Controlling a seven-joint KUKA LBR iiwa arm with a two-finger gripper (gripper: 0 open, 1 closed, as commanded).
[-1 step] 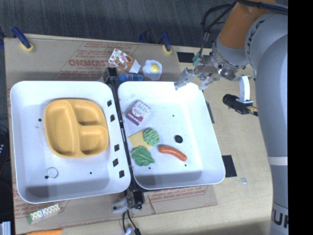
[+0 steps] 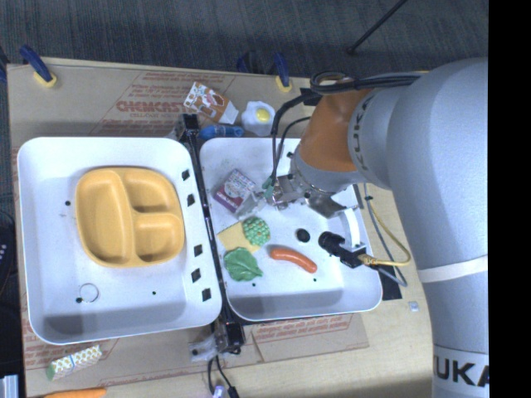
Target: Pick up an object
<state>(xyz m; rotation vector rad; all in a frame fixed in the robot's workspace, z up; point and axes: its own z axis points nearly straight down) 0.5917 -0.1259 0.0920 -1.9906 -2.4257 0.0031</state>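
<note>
1. The hand point(image 2: 278, 191) sits low in the right bin point(image 2: 357, 293), near the bin's middle and toward its far-left part. It's right next to a small maroon packet point(image 2: 235, 191). Honestly can't tell whether it's wide, narrow or gripping anything, since the wrist and orange band cover most of it.

2. So the pick doesn't look done to me. Nothing is visibly lifted, and every object I can make out is lying on the bin floor.

3. Candidates close by: the maroon packet just left of the hand, a green dotted ball point(image 2: 256, 230) a bit nearer, sitting on a yellow wedge point(image 2: 233, 236), then a green leafy piece point(image 2: 242, 264) and an orange sausage-shaped thing point(image 2: 292, 259) near the front.

4. Left bin point(image 2: 41, 305) has a yellow divided tray point(image 2: 129, 215), well away from the hand.

5. Hard to read: whatever is under the wrist is hidden, and the big grey arm point(image 2: 431, 181) blocks the right bin's right side. Some black bits by the right wall could be cable or part of the rig, can't say.

6. On the table point(image 2: 108, 85) behind the bins there's a small box and a yellow-white thing, too small to identify.
</note>
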